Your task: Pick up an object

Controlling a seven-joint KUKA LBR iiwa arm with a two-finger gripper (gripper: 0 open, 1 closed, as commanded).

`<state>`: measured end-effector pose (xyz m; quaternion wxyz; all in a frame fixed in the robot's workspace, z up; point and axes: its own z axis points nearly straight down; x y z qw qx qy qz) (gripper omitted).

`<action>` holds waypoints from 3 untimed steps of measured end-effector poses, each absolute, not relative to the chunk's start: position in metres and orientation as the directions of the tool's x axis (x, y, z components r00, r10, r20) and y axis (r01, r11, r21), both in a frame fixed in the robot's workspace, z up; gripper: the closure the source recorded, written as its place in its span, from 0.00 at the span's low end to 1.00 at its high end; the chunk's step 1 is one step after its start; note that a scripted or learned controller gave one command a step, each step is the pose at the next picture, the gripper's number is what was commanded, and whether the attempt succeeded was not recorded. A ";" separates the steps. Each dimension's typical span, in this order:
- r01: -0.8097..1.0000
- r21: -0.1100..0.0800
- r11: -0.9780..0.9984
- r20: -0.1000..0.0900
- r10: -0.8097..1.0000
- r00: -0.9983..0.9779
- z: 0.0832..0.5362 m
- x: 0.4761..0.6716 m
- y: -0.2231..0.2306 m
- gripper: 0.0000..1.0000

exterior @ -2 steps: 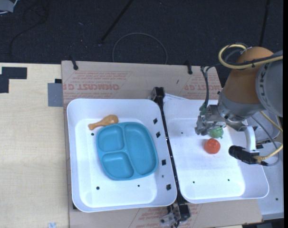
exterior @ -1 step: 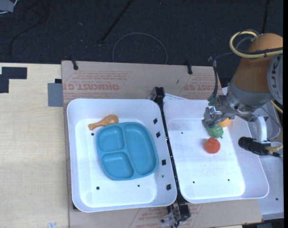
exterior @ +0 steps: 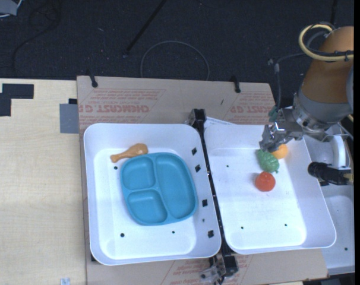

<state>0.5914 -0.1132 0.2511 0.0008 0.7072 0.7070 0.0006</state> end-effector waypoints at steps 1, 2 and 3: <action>1.000 -0.005 0.002 0.001 1.000 -0.002 0.239 0.575 -0.060 1.00; 1.000 -0.004 0.004 0.002 1.000 -0.004 0.229 0.574 -0.012 1.00; 1.000 -0.005 0.003 0.002 1.000 -0.003 0.221 0.572 0.039 1.00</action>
